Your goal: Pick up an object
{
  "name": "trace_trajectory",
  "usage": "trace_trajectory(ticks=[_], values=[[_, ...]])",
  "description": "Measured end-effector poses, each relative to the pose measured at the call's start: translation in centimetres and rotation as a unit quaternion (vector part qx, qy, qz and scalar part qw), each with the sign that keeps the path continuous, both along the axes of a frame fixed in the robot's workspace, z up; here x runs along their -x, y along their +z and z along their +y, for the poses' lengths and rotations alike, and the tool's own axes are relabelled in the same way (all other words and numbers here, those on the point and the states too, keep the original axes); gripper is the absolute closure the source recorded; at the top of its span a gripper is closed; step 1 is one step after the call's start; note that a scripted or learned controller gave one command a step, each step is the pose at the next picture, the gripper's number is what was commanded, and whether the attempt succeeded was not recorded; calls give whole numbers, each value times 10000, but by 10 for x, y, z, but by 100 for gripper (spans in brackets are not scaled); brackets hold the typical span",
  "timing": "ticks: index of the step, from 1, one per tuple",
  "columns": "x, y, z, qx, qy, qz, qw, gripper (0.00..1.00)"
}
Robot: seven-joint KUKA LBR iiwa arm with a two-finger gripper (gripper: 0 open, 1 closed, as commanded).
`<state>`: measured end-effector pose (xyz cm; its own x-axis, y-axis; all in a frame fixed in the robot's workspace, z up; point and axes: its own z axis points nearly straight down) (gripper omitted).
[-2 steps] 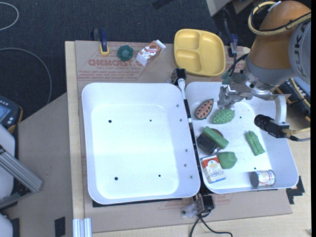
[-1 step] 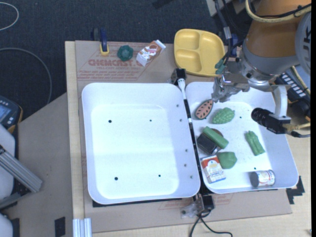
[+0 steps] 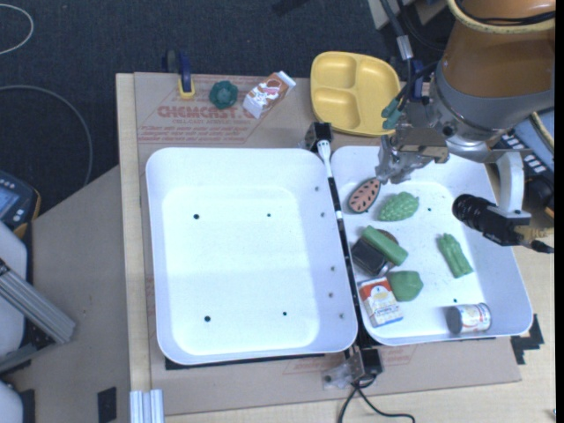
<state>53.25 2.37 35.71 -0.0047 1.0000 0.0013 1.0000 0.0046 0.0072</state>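
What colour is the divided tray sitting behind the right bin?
Yellow. The divided tray shows it best in the camera view, resting at the far edge of the right bin.

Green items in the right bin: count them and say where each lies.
4. A bumpy green piece near the top; a dark green block mid-left; a rounded green lump below it; a ridged green stick toward the right. The arm may hide others.

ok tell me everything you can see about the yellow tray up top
The yellow tray looks like glossy plastic, rounded at the corners, with raised ridges dividing it into several shallow compartments. It lies outside the bins, on the brown board behind the right bin, slightly tilted, its near edge seeming to rest on that bin's far rim. Its right edge is hidden behind the arm. The pincer hangs below it, over the right bin, apart from the tray.
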Motion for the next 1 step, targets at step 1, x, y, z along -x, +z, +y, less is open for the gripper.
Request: trace_trajectory(ticks=[1], values=[[-2,37,46,-2,6,8,10000,100]])
